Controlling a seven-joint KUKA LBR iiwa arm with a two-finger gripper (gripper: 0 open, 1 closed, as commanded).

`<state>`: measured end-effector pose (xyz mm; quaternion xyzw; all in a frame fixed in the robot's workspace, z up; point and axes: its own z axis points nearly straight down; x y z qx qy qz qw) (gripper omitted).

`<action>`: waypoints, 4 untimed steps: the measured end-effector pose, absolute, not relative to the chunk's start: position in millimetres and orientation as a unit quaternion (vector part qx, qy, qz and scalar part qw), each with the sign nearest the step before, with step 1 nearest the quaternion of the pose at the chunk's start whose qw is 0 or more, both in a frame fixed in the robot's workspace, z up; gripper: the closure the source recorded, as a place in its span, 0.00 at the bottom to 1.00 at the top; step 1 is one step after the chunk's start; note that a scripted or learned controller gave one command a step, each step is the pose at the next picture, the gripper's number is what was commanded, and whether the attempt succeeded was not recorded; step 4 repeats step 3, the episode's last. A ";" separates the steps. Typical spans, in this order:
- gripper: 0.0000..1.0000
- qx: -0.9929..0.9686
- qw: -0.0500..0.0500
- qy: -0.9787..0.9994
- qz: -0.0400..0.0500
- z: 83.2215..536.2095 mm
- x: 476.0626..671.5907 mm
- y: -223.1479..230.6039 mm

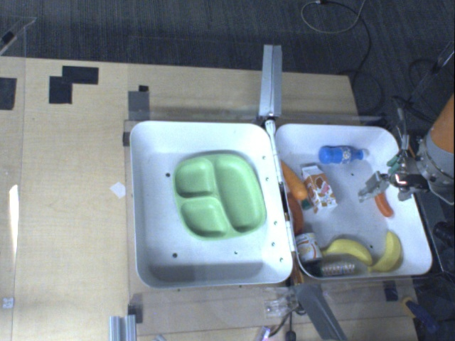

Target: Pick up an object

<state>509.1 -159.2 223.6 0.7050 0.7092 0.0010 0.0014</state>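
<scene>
The pincer (387, 183) hangs over the right edge of the right bin (370, 130), just above a small orange-red thing (384, 204) that looks like a little carrot or sausage. I cannot tell if the pincer is spread or squeezed, because it is small and blurry here. Nothing can be seen held in it.

The orange-red thing seems to be the one to pick up, since it lies closest under the pincer. It sits near the bin's right wall, so I think the arm (442, 144) should come straight down and keep off that wall. Grabbing it across its thin middle would likely work best, and a slow lift would help it not slip.

The arm reaches in from the right and its wrist tips down toward the bin.

Other things lie in the right bin: a blue bottle (341, 154) near the far edge, a small box (319, 187) in the middle, and 2 bananas (362, 251) by the near edge. The left bin (153, 212) holds a green tray (217, 194).
</scene>
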 end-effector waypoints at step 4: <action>0.00 0.790 0.002 0.613 0.004 88.4 560.5 -197.4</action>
